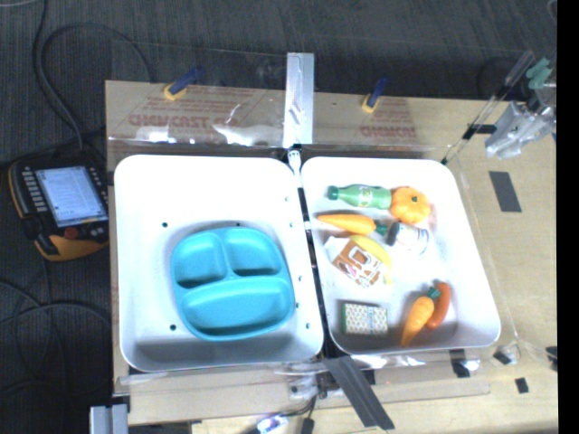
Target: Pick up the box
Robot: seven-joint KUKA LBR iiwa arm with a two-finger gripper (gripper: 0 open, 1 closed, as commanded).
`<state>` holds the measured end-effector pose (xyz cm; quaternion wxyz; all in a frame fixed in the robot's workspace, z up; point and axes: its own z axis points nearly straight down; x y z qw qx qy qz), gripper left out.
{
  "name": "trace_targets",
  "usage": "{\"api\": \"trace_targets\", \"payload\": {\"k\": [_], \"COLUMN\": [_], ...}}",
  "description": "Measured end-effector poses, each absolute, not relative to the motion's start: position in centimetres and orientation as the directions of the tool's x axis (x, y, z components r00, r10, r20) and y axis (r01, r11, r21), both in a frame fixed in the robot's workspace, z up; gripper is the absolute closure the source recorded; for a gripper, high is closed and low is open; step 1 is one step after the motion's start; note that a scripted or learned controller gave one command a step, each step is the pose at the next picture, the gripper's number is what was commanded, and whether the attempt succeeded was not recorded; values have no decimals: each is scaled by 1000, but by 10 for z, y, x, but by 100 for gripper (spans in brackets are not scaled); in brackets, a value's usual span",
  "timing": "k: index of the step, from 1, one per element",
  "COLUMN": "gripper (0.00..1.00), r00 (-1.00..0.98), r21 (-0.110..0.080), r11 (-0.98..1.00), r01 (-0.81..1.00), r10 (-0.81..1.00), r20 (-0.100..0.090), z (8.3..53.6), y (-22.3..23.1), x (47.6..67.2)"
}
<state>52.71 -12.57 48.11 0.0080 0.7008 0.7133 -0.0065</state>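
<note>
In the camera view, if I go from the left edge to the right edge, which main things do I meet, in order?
Handheld control pad → blue divided plate in the left bin → small patterned box in the right bin → gripper over the bench.

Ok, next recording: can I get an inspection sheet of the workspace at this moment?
Surface: wooden bench bearing a left white bin and a right white bin.
Job's things: orange-and-white printed box, tilted, mid right bin; small speckled flat box near its front wall.
Clutter: green plastic bottle, round orange fruit and toy carrots in the right bin; blue divided tray in the left.
Grippers: pale metal claw at top right, outside the bins, far from both boxes.
Cables: black cables on the dark carpet, left.
Surroundings: control pendant on the floor; yellow-blue clamps at the back edge.
</note>
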Motion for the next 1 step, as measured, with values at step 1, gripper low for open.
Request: {"api": "trace_targets", "payload": {"k": [1], "gripper": [100], "r00": [57], "r21": [-2], "r11": [-57], "r01": [998], "r10": [998], "r20": [-2], "z": [434], "y": [-62], "x": [525]}}
